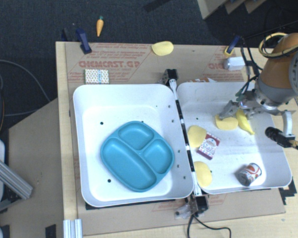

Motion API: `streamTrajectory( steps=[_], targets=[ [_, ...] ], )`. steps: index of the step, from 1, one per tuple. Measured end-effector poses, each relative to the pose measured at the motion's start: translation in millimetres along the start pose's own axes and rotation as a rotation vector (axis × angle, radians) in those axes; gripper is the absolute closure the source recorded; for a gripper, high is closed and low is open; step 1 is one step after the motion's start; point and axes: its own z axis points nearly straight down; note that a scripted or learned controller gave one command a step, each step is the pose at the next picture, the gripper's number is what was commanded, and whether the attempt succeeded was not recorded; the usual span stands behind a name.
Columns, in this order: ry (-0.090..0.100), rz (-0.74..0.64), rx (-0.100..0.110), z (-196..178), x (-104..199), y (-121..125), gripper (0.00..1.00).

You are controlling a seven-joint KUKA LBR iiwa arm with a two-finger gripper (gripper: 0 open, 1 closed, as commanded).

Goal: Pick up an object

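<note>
Yellow pieces (pixel 228 123) seemingly touching the fingers (pixel 232 108)

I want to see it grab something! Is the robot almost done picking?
Done: the gripper is down in the right bin, over the yellow pieces. In hand: nothing I can see. Left: gripping one and lifting it. The can and red packet lie untouched.

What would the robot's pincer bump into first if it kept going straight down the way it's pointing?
Probably the flat yellow piece lying right under the pincer in the right bin, with the yellow banana-shaped toy close beside it. Height is hard to judge from above, so it may already be touching.
</note>
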Motion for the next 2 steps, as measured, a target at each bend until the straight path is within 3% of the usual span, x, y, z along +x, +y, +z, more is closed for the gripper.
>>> streamTrajectory(
  steps=[1,2],
  targets=[
    [-0.001,0.0,-0.002,-11,0,1,1.0],
    [0.001,-0.001,-0.001,-6,83,27,1.0]
  ],
)
